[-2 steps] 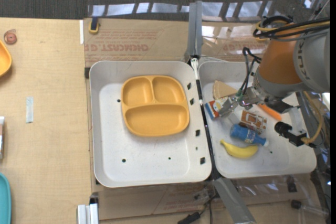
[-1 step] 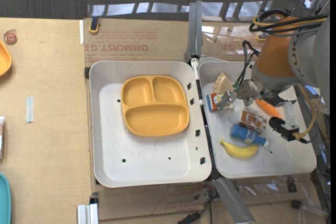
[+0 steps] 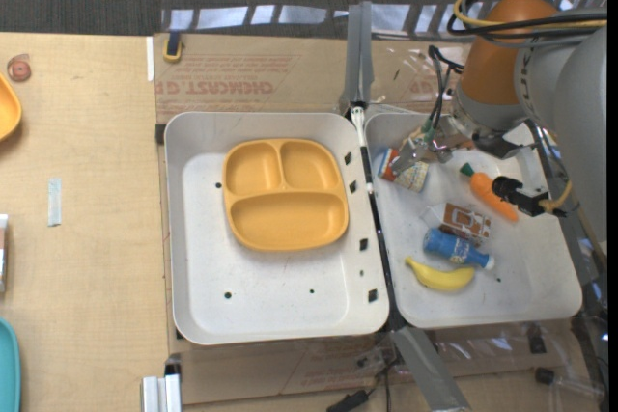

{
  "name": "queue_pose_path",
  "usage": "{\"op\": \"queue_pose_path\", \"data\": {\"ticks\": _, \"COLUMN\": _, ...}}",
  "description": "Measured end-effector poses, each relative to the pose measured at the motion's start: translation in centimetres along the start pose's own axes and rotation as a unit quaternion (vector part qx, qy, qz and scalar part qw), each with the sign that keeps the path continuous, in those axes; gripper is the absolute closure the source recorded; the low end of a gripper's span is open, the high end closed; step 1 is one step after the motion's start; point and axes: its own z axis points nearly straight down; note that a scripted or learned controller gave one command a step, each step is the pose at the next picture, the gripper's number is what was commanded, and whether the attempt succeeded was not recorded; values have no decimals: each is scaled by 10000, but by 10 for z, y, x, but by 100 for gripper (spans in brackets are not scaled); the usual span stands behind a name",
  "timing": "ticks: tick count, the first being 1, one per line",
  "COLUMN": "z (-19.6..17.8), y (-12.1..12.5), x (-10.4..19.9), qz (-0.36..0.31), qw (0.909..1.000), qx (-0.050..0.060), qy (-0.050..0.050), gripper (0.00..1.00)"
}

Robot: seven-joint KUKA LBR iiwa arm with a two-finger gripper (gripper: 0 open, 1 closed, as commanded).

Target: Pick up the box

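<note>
Yellow plate (image 3: 286, 193): a three-compartment tray, seen lying in the left bin (image 3: 193, 304), well apart from anything the task concerns.
Right bin (image 3: 541, 299): holds all the loose items.
Gripper (image 3: 422, 150): seen low over the rear-left corner of the right bin, among a small clutter of items (image 3: 407, 171) at the bin wall.
Finger state: cannot be told; tips are lost against the clutter, and no grasp is confirmed.
Banana (image 3: 441, 274): near the front of the right bin.
Blue bottle (image 3: 457, 247): just behind the banana, lying flat.
Box (image 3: 467, 222): small, brown and white, lying flat mid-bin, just behind the blue bottle.
Box long axis: judged to run from rear-left to front-right.
Key relation: box lies forward and to the right of the gripper, near but apart.
Carrot (image 3: 493, 194): orange, right of the gripper, behind the box.
</note>
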Motion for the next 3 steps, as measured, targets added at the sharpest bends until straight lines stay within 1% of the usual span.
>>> {"op": "queue_pose_path", "data": {"ticks": 1, "z": -11, "y": 2, "x": -1, "qz": -13, "qw": 10000, "qx": -32, "qy": -25, "gripper": 100}}
{"op": "queue_pose_path", "data": {"ticks": 2, "z": -11, "y": 1, "x": -1, "qz": -11, "qw": 10000, "qx": -24, "qy": -22, "gripper": 0}}
{"op": "queue_pose_path", "data": {"ticks": 3, "z": -2, "y": 6, "x": -8, "qz": -194, "qw": 9998, "qx": 88, "qy": 23, "gripper": 0}}
